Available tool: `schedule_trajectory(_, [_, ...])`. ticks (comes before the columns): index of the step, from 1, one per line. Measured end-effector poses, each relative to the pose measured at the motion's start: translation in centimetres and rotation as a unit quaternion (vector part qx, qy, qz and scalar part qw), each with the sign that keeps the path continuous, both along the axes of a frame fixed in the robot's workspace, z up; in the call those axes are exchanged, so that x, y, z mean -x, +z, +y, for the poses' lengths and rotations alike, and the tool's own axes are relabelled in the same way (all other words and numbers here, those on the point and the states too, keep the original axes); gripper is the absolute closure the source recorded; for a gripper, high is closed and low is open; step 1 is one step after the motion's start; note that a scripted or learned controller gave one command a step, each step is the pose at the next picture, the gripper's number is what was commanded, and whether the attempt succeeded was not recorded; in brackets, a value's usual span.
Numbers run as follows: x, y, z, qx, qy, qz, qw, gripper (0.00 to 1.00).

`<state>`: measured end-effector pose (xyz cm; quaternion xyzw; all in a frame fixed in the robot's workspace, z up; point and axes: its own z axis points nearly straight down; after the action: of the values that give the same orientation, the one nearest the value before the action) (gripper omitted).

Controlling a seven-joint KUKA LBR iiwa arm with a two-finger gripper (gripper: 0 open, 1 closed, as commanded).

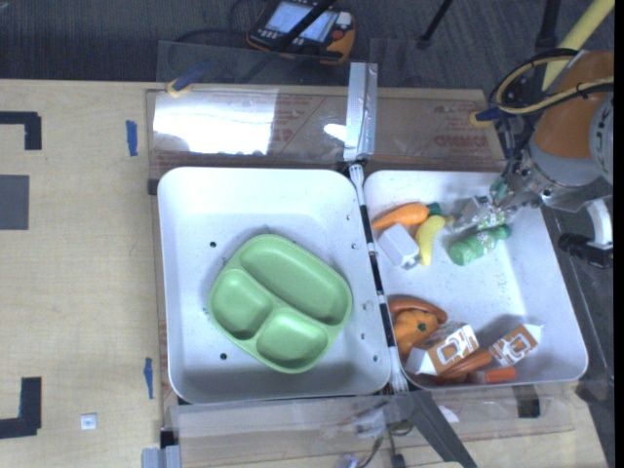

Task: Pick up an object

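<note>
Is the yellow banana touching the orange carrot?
Touching. The camera view shows the banana's top end meeting the carrot's underside, no gap between.

We see bright, even light from above, strong glare on the clear panel (224, 125) behind the 2 bins, soft shadows, slight blur.

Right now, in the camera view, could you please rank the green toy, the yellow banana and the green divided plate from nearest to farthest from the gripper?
From the gripper in the right bin:
1. Green toy, just below it.
2. Yellow banana, farther toward the bins' divider.
3. Green divided plate, across in the left bin.
</note>
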<state>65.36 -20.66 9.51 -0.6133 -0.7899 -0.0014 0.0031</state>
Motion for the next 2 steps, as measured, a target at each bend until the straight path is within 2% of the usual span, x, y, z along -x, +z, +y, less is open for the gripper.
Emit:
schedule_trajectory(1, [3.0, -0.9, 0.4, 0.0007, -0.014, -0.002, 0.9999, 0.0])
schedule_trajectory(2, [1.1, -0.9, 6.0, 0.0032, 0.013, -0.003, 0.9999, 0.0])
